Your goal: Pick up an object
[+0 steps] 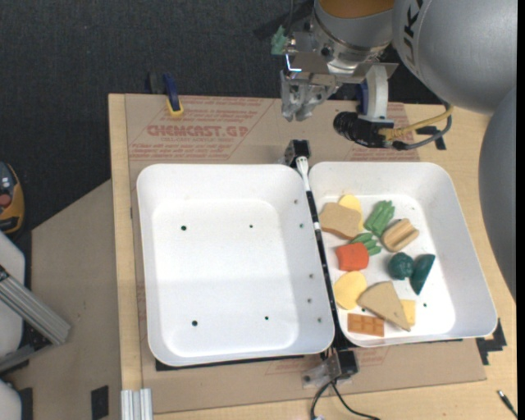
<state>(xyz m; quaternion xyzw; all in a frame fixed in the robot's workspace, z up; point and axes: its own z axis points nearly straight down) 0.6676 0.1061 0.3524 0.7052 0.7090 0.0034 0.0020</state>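
Above the far edge of the bench, the gripper (299, 105) is hanging over the brown board (213, 131), just beyond the seam where the two white bins meet. Its fingers are sitting close together with nothing between them. The grey arm (459, 49) is reaching in from the right, with its orange band (353, 6) showing at the top.

Toy food is lying clustered in the right bin (459, 246): a tan bread slice (340, 220) is resting beside a green vegetable (379, 216) and a small hot dog (399, 235), while an orange-red carrot (354, 256) is lying near the middle. Two dark teal pieces (410, 269) are sitting just beside each other toward the right wall. Nearer the front, a yellow round piece (350, 287) is touching a tan wedge (384, 303), and a brown waffle (365, 326) is lying by the front rim.

The left bin (156, 246) is sitting alongside, touching the right one.
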